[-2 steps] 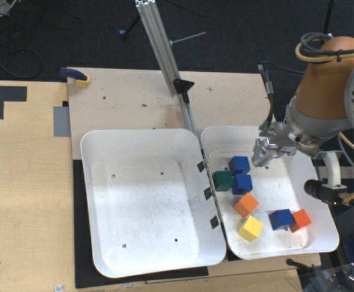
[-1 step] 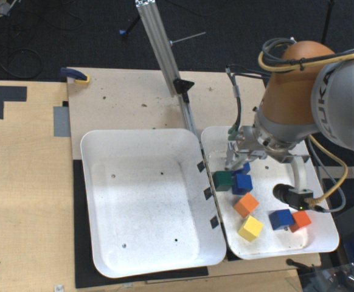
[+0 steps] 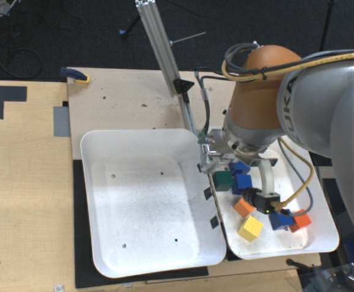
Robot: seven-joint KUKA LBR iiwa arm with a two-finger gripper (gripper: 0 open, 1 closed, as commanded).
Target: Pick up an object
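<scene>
Several small blocks lie in the right bin (image 3: 320, 241): a green one (image 3: 222, 180), a blue one (image 3: 243, 182) beside it, an orange one (image 3: 243, 207), a yellow one (image 3: 250, 228), another blue one (image 3: 280, 221) and a red-orange one (image 3: 300, 221). My gripper (image 3: 229, 164) hangs under the orange wrist band at the bin's upper left, directly over the green and blue blocks. The wrist body hides its lower end, and I see no block lifted off the bin floor.
The left bin (image 3: 134, 135) sits beside the right one, with black clips (image 3: 214, 221) along the shared rim. A slanted aluminium bar (image 3: 162, 48) rises behind the bins. A blue and yellow clamp (image 3: 75, 75) lies at the bench's far left corner. Cables (image 3: 298, 187) loop over the right bin.
</scene>
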